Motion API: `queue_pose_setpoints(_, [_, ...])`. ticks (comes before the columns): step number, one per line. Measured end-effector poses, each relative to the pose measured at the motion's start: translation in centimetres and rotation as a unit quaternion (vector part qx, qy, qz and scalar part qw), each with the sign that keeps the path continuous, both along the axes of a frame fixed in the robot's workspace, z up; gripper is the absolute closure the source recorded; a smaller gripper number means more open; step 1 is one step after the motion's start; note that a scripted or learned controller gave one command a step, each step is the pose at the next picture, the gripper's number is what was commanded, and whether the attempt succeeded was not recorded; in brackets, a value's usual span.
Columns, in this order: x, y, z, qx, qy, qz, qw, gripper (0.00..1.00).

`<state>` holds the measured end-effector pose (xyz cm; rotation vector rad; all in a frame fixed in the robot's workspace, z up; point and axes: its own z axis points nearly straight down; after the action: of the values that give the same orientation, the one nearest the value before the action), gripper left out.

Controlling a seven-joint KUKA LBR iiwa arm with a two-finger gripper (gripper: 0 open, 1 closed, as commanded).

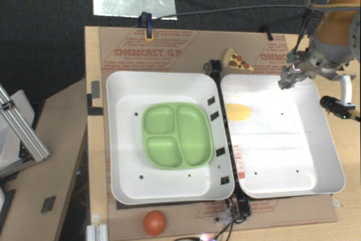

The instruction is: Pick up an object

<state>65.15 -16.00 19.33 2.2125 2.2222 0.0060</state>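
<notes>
A flat yellow object (237, 112) lies in the right bin (293, 178), close to its left wall. A toy pizza slice (237, 60) rests on the bench just behind the bins. My gripper (286, 80) hangs over the right bin's far right corner, well to the right of the yellow object. Nothing shows between its fingers.
The left bin (127, 178) holds a green divided plate (176, 134). An orange-red ball (154, 222) sits on the bench in front of the left bin. A black fixture (337, 106) juts in at the right bin's right edge. A cable runs across the back.
</notes>
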Motion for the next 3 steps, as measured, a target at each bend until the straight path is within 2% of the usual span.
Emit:
queue_pose_setpoints(1, [-0.4,-0.6,4.7,-0.0001,0.000,-0.001,1.0000,1.00])
queue_pose_setpoints(2, [-1.8,4.2,5.4,0.0012,0.002,0.002,1.0000,1.00])
queue_pose_setpoints(3, [-4.3,8.5,5.9,0.0013,0.003,0.002,1.0000,1.00])
